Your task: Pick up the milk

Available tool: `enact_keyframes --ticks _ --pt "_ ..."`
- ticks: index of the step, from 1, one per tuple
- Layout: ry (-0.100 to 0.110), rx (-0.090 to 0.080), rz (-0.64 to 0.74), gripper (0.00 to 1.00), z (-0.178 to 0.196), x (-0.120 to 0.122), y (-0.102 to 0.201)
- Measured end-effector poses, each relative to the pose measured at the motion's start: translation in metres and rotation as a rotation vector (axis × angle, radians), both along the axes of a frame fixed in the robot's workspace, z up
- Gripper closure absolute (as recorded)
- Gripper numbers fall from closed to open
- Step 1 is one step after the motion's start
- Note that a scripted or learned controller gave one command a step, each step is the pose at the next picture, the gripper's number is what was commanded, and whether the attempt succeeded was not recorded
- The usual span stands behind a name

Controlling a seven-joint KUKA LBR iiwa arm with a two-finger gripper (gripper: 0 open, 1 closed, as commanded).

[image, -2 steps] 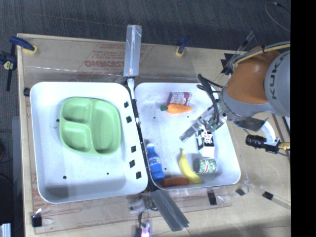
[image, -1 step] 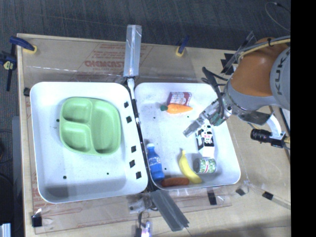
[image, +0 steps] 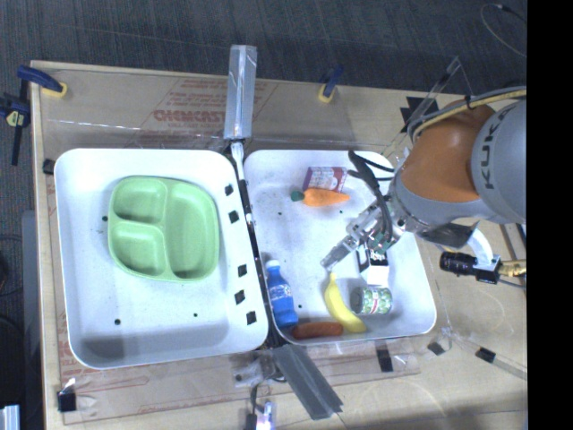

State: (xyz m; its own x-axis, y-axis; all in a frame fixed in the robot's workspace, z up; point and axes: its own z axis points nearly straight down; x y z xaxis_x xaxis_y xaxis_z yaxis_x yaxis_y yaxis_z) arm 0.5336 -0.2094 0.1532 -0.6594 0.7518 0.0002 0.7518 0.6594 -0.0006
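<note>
A small maroon-and-white carton (image: 326, 178), which I take for the milk, stands at the back of the right bin (image: 269, 195), touching an orange carrot (image: 324, 198) just in front of it. My gripper (image: 360, 247) hangs over the middle of the right bin, in front of and to the right of the carton and well apart from it. Its fingers (image: 335, 255) look spread, and I see nothing between them. A small white-and-black piece (image: 377, 263) sits under the gripper's right side; I cannot tell what it is.
A blue bottle (image: 281, 294) lies along the right bin's left wall. A banana (image: 340, 305), a green can (image: 372, 299) and a brown sausage (image: 315, 330) crowd its front right corner. The left bin (image: 81, 312) holds a green divided plate (image: 165, 227).
</note>
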Motion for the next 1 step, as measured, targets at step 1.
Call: enact_keyframes --ticks 1 --pt "-0.002 -0.001 0.026 0.00 0.0654 0.0411 -0.0010"
